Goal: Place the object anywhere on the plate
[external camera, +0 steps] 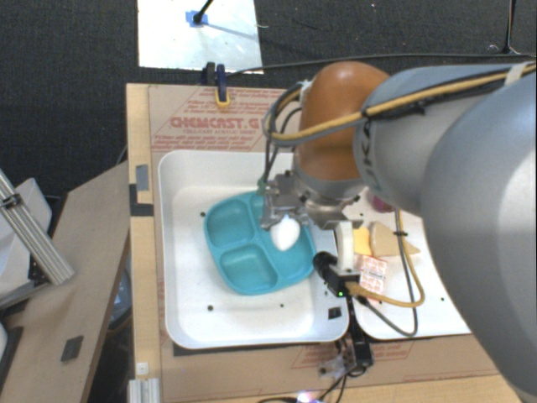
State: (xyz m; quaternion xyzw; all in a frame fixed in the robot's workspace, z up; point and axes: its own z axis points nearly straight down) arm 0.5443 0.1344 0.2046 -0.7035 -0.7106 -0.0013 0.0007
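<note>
A teal divided plate [247,250] lies tilted in the left white bin [189,309]. My gripper [281,217] hangs over the plate's right side, under the arm's orange band [336,116]. A small white rounded object [286,234] sits directly below the gripper, over the plate's right-hand compartment. The wrist hides where the gripper meets the object, so I cannot tell whether it is held or resting on the plate.
The right bin [436,321] holds a yellow block [362,242], a tan wedge [388,242] and a red-patterned packet [372,273]. The big grey arm covers most of that bin. Cables [394,296] loop over the divider between the bins.
</note>
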